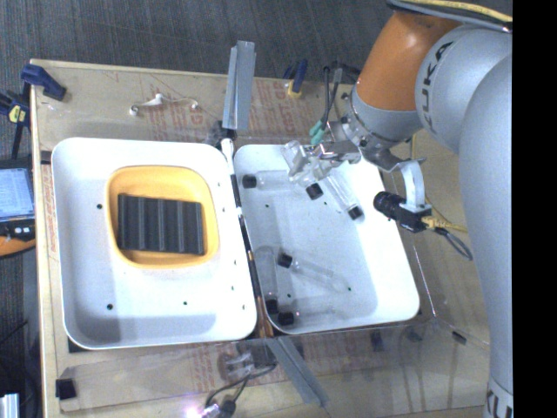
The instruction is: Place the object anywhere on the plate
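Arm: the grey arm (pixel 474 146) with its orange band (pixel 396 59) is seen nearest the camera, reaching in from the right over the far part of the right bin.
Tool: the tool (pixel 306 159) is held low over the far left corner area of the right bin (pixel 392 294); whether it is released or clenched cannot be told, as its tip is lost in clear and metallic clutter. Nothing can be made out as gripped.
Objects: several clear tube-like objects with black caps are seen in the right bin. One clear tube (pixel 341 195) lies slanted just beside the tool, toward the near right of it; whether it is touched cannot be told. Another clear tube (pixel 309 273) lies further toward the near side, well apart from the tool. A small black cap (pixel 250 181) is seen at the left wall.
Plate: the yellow plate (pixel 161 181) is set in the left bin (pixel 78 294), with a dark ribbed block (pixel 161 225) lying on it, well apart from the tool.
Writing: part of the letters "KUKA" is read on the arm beside the orange band.
Bench: both bins are carried side by side on the wooden bench (pixel 104 94).
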Controlling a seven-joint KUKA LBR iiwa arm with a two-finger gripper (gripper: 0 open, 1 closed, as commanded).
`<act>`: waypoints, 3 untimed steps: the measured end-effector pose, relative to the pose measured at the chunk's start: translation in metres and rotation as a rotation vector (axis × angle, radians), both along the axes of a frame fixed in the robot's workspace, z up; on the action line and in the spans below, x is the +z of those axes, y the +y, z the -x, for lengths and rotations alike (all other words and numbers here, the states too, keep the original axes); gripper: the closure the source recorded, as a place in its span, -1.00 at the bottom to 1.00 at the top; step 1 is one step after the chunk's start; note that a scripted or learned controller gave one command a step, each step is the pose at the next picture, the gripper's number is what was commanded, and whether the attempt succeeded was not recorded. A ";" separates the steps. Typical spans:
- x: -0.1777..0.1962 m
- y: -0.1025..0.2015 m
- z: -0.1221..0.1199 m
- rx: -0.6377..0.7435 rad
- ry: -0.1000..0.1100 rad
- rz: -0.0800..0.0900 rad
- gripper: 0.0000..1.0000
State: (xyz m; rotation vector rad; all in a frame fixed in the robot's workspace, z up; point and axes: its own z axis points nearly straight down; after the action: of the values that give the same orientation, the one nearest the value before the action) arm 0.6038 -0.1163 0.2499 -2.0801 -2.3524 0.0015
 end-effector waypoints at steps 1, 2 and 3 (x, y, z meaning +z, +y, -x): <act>-0.038 0.049 -0.024 0.253 0.003 -0.002 1.00; -0.053 0.074 -0.021 0.431 0.002 -0.001 1.00; -0.052 0.104 -0.030 0.625 -0.003 0.001 1.00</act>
State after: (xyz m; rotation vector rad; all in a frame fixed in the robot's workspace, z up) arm 0.6334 -0.0123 0.1982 -1.2583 -2.8810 -0.0001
